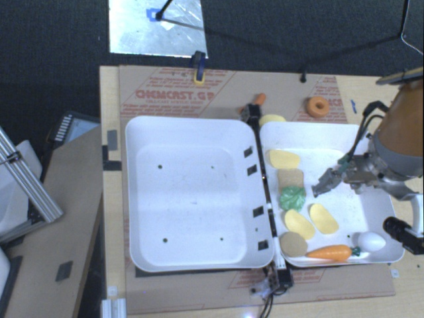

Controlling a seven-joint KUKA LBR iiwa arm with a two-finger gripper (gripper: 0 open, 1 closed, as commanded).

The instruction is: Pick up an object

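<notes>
Just left of the empty, slightly parted gripper (318, 185), green object (292, 198).

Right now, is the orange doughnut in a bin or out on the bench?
Out. The orange doughnut lies on the cardboard-covered bench, just beyond the far rim of the right bin.

Carrot (329, 252) in right bin (344, 132)

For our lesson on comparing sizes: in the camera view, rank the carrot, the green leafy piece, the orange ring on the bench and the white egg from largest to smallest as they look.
1. carrot
2. green leafy piece
3. white egg and orange ring: these look alike, so I won't rank them.
</notes>
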